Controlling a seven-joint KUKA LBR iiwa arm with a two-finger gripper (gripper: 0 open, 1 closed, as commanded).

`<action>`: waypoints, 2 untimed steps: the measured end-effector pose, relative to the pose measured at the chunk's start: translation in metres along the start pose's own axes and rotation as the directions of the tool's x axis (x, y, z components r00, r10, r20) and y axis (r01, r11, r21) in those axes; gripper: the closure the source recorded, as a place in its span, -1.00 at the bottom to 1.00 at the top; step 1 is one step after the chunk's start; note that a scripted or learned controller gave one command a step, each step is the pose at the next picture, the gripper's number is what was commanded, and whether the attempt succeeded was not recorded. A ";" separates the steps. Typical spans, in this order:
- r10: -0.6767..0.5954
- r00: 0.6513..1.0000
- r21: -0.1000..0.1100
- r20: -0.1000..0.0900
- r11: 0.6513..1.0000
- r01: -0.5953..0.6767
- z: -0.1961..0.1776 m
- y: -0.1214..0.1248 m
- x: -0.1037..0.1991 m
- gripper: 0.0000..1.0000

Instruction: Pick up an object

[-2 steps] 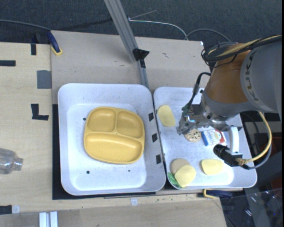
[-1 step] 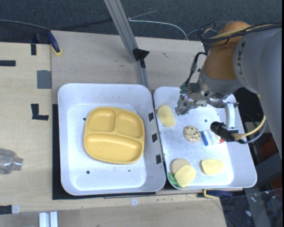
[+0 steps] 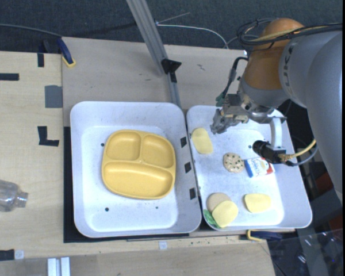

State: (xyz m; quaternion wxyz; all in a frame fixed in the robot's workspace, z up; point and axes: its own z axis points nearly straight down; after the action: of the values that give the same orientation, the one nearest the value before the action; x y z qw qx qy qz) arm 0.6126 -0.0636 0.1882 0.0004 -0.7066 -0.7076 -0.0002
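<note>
The grey arm (image 3: 310, 68) reaches in from the right of the frame, orange band high at the upper right, and its gripper (image 3: 219, 125) hangs over the upper left part of the right bin (image 3: 293, 203). Whether the fingers are apart or together, I cannot tell from this angle; nothing is visibly held between them.

Just below and left of the gripper lies a pale yellow piece (image 3: 202, 141), close to the bin's left wall and apart from the gripper tip. Toward the middle of that bin sits a chocolate-chip cookie (image 3: 233, 163), and just to its right a small white packet with blue and red print (image 3: 259, 167). Along the lower edge there's a yellow piece (image 3: 257, 202) at the right, and at the left another yellow piece (image 3: 225, 213) overlapping a tan round one (image 3: 217, 200).

In the left bin (image 3: 86, 211), a yellow divided plate (image 3: 139, 164) lies in the centre. At the far left of the worktop (image 3: 23, 154), a clear plastic bottle (image 3: 4, 194) lies on its side.
</note>
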 end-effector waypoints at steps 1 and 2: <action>-0.004 1.000 0.002 0.000 1.000 0.004 0.000 -0.013 0.048 1.00; -0.005 1.000 0.003 -0.001 1.000 0.005 0.000 -0.029 0.101 1.00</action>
State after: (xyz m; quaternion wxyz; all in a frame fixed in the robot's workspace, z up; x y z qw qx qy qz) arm 0.5832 0.0378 0.1880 0.0017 -0.7048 -0.7094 0.0008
